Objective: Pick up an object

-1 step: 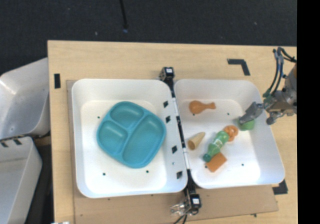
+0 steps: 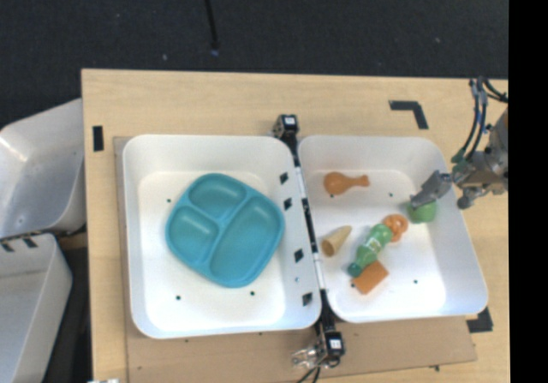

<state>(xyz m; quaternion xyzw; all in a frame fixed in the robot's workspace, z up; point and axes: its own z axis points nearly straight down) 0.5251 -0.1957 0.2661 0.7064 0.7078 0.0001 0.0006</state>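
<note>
Where the gripper (image 2: 425, 197) hangs, a green block (image 2: 421, 212) touches.

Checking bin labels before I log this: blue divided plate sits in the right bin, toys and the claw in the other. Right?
Not quite. The camera view shows the blue divided plate in the left bin, not the right. The rest holds: the toys, such as the green bottle and the drumstick, lie in the right bin, with the claw over it.
</note>
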